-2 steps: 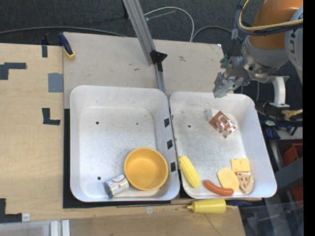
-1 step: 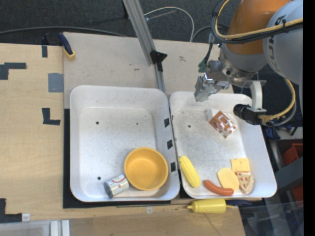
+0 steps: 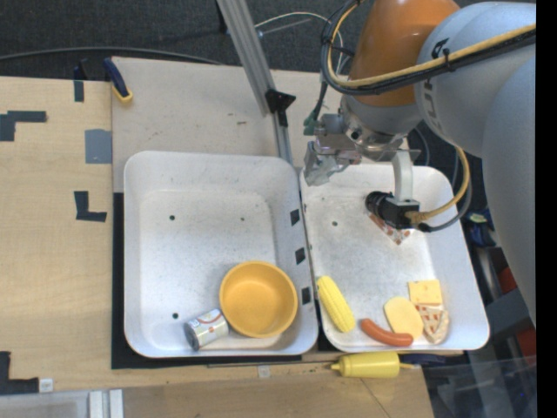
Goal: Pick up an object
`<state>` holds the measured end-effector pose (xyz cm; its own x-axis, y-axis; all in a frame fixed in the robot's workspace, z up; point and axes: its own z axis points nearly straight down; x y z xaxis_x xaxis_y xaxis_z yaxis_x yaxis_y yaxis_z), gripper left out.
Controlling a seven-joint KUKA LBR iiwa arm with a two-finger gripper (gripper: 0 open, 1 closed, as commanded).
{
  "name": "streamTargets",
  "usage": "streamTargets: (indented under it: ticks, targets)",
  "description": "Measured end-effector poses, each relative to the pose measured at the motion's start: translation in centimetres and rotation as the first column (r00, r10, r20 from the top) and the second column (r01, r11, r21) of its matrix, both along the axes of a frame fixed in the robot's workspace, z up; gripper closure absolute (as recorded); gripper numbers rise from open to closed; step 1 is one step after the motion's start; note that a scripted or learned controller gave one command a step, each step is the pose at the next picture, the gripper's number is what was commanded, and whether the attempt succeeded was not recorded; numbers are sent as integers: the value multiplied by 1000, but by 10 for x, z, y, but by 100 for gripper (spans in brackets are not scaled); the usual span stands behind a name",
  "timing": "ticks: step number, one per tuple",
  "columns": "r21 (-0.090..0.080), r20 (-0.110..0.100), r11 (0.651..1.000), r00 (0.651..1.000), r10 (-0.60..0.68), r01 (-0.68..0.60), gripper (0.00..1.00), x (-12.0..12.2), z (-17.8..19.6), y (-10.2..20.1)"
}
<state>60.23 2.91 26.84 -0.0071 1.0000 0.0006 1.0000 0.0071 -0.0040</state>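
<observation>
My gripper [image 3: 318,167] hangs over the back left corner of the right bin [image 3: 365,251], close to the wall between the two bins, with nothing visibly held under it. Along that bin's front lie a yellow corn cob [image 3: 335,303], a red sausage [image 3: 385,333], a pale yellow slab [image 3: 403,315], a cheese wedge [image 3: 426,292] and a pizza slice [image 3: 434,324]. In the left bin [image 3: 200,207], a yellow bowl [image 3: 257,299] sits at the front right with a small can [image 3: 206,328] lying beside it.
A yellow mustard bottle [image 3: 370,365] lies on the bench just in front of the right bin. A slanted metal pole [image 3: 252,55] rises behind the bins. A black fitting with a cable [image 3: 390,208] hangs from the arm over the right bin.
</observation>
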Motion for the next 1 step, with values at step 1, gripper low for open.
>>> streamTargets:
  ticks: [1]
  targets:
    - [0,2,1000,1000,1,-1,100,8,-9,61]
